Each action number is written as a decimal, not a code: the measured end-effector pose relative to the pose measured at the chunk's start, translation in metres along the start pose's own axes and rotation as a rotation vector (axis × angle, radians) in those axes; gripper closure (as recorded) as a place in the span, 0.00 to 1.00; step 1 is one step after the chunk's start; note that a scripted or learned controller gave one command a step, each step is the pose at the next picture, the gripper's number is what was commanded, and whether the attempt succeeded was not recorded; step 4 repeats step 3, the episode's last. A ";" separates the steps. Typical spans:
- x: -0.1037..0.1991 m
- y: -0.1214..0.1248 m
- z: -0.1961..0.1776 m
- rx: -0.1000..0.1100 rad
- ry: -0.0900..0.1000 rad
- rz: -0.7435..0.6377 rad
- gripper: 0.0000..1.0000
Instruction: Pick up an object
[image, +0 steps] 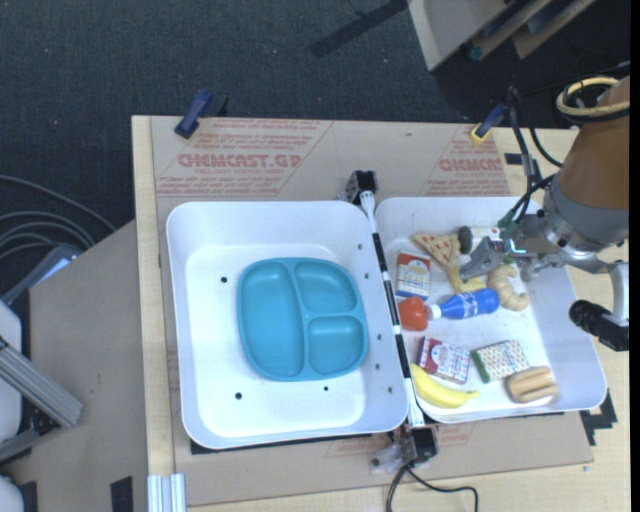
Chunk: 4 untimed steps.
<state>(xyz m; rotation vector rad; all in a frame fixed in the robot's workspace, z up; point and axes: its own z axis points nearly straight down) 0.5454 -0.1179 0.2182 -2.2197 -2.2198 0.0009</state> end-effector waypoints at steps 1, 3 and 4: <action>-0.018 0.006 0.133 -0.001 -0.001 0.001 0.00; 0.054 -0.001 -0.039 -0.004 -0.001 -0.001 1.00; 0.054 -0.001 -0.039 -0.004 -0.001 -0.001 1.00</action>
